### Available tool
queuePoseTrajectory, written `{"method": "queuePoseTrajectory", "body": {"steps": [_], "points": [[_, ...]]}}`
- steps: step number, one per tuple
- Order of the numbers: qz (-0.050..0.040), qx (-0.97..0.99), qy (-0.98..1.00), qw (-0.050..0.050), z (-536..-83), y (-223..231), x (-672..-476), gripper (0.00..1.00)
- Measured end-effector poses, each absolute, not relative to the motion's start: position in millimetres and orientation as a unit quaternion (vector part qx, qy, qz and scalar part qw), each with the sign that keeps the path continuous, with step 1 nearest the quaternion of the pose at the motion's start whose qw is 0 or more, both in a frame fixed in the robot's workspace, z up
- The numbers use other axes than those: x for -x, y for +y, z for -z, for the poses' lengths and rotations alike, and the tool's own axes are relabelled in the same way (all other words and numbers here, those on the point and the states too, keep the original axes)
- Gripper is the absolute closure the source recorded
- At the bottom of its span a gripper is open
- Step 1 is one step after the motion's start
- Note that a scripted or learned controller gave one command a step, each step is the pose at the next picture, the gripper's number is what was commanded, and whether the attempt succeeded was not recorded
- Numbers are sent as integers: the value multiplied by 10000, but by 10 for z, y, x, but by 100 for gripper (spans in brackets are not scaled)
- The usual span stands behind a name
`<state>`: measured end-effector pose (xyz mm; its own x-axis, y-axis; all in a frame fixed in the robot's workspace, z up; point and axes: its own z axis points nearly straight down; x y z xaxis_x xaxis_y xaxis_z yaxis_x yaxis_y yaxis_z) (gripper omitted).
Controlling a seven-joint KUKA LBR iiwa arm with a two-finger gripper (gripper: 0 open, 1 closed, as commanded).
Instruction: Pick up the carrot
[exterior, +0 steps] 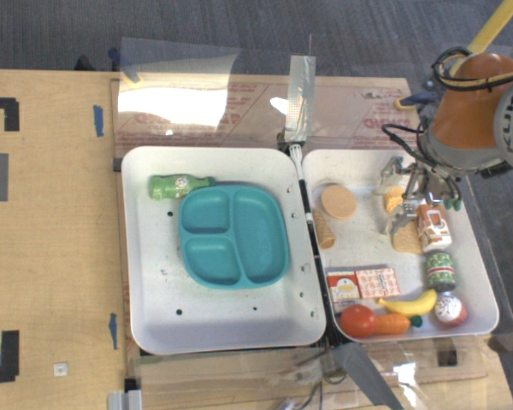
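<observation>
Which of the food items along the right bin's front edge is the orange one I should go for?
The carrot, lying just right of the red tomato and under the yellow banana.

The divided plate [234,236] is teal, the bottle [178,185] green, the banana [409,302] yellow, the carrot [388,324] orange, the tomato [356,319] red; both bins [145,254] are white.

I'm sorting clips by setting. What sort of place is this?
Probably a robotics lab bench: two white bins hold toy food such as a banana and a teal divided plate, with an arm's end effector reaching in.
</observation>
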<state>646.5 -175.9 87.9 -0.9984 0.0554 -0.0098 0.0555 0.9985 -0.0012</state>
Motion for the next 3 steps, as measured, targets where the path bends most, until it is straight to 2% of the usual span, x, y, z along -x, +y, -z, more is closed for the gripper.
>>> {"method": "queuePoseTrajectory", "body": {"steps": [1, 2, 3], "points": [[9, -20, 10000, 45, -878, -1684, -6635, 0], [5, -1246, 9922, -5, -889, -1576, -6649, 0], [12, -1237, 9923, 87, -1027, -1566, -6693, 100]]}}
